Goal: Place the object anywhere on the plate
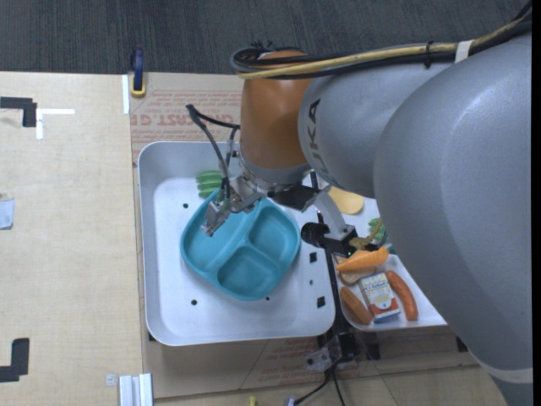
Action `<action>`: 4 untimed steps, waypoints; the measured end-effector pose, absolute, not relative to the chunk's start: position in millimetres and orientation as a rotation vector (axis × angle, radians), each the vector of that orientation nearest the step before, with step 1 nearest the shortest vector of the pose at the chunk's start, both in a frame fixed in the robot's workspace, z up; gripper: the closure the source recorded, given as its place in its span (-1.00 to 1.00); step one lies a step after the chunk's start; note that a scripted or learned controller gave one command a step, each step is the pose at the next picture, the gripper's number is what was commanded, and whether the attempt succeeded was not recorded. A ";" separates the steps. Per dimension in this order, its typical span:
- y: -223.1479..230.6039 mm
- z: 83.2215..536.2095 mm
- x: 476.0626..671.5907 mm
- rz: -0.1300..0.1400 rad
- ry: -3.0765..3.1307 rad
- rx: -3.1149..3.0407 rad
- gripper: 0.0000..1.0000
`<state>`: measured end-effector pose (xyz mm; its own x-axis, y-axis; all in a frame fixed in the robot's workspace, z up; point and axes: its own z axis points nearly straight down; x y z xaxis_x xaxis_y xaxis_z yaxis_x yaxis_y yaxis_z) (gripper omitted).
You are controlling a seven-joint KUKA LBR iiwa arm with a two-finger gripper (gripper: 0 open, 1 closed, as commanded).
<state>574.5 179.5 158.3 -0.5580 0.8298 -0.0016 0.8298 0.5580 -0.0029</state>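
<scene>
Positioned over the left bin (169, 311), the claw (221, 211) is hanging above the 10 o'clock rim of the blue plate (245, 256); whether it is open, closed or gripping anything cannot be told at this slant. No object is showing between its tips. The grey arm (423, 167), with its orange band (270, 112), is reaching in from 3 o'clock and is covering much of the right bin (423, 315).

The blue plate is a three-compartment dish lying in the middle of the left bin, and all three of its visible compartments are showing bare blue surface. A green object (208, 181) is lying on the bin floor at 11 o'clock from the plate, just beside the claw and partly hidden by it.

In the right bin, several items are lying close together at 3 o'clock from the plate: an orange carrot-shaped piece (363, 260), a small carton (379, 298), two sausage-shaped pieces (406, 296), and a pale yellow piece (347, 200) at 1 o'clock.

Both bins are resting on the bench (68, 252).
</scene>
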 end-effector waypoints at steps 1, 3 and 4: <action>177.4 167.0 575.7 -0.007 2.769 1.480 1.00; 205.4 289.3 479.7 -0.001 2.961 1.042 1.00; 154.6 286.2 480.3 0.000 3.089 0.551 1.00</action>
